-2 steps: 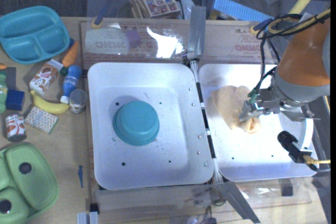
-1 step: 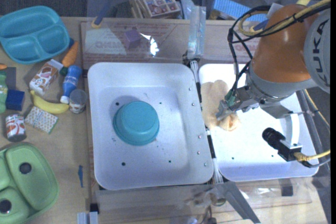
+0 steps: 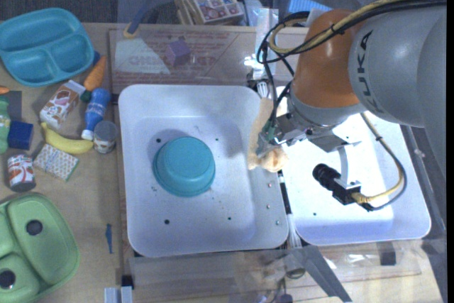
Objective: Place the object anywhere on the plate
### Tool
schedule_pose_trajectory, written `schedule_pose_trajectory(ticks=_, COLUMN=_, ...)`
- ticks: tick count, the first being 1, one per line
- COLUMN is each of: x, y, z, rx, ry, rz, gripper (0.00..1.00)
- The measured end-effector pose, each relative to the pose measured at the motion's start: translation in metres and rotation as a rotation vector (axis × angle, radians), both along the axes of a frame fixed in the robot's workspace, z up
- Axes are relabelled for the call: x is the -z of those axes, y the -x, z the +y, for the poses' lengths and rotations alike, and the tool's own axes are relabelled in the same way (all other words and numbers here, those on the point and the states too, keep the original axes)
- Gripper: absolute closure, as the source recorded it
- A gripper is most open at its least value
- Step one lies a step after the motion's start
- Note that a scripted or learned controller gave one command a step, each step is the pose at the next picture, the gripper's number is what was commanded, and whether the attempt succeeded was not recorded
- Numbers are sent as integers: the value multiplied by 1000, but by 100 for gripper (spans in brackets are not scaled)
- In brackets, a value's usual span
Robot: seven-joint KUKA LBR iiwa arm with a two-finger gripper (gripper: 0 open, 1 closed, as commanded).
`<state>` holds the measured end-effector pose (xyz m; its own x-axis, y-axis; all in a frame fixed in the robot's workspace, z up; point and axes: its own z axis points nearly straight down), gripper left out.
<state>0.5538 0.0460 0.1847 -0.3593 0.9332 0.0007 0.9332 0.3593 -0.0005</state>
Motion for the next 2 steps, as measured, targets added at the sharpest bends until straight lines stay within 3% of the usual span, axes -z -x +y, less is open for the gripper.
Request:
schedule_pose_trajectory(ticks=1, x=-7, y=-59, z=55, rx=-25, ry=1, rz=-2, gripper=100)
schedule_pose_trajectory(ticks=2, x=3, y=-37, z=129, rx=-6, ry=1, rz=2, gripper=100)
